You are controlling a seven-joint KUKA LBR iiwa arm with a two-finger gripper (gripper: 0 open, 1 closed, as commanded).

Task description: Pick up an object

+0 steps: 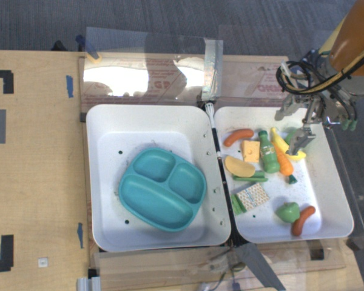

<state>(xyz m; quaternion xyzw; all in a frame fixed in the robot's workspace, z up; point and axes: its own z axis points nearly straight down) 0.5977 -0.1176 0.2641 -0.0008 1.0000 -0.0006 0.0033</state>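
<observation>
The right bin [327, 193] holds a heap of toy food: a red sausage [238, 136], an orange cheese block [250, 151], a green bottle [267, 152], a yellow banana [280, 142] and an orange carrot [284, 162]. My gripper [293, 128] hangs over the bin's far right part, just above the banana and the carrot's top. Its fingers stand apart, open, and nothing is between them.
Nearer the front of the right bin lie a yellow wedge [238, 166], a speckled cracker [253, 196], a green pepper [287, 211] and a second red sausage [303, 219]. The left bin [103, 132] holds a teal divided plate [162, 188]. Cables loop above the wrist.
</observation>
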